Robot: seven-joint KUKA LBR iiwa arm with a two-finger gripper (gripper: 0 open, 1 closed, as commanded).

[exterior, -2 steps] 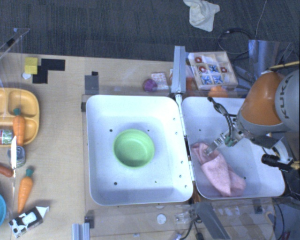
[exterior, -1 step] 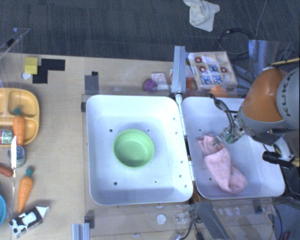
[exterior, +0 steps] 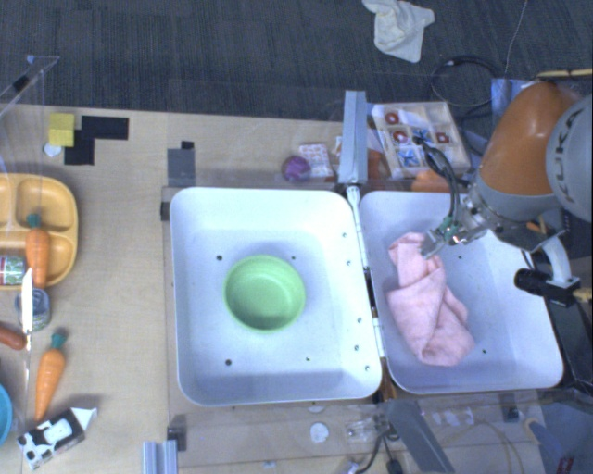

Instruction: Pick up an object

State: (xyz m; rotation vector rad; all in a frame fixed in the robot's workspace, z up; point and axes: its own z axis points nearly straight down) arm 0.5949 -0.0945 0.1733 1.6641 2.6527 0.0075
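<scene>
A crumpled pink cloth (exterior: 426, 301) lies in the right bin (exterior: 519, 361), stretching from near its back left toward the front middle. A green bowl (exterior: 265, 292) sits upright in the middle of the left bin (exterior: 204, 361). My gripper (exterior: 441, 237) hangs over the right bin at the cloth's upper end, its tip right at the fabric's top edge. The arm comes in from the right, with its orange band above the wrist.
Left of the bins, a yellow divided plate (exterior: 51, 199) holds a toy carrot (exterior: 35, 255); another carrot (exterior: 48, 370) and small toys lie below it. Behind the bins are a purple ball (exterior: 296, 168), a printed card (exterior: 417, 134) and a white rag (exterior: 400, 28).
</scene>
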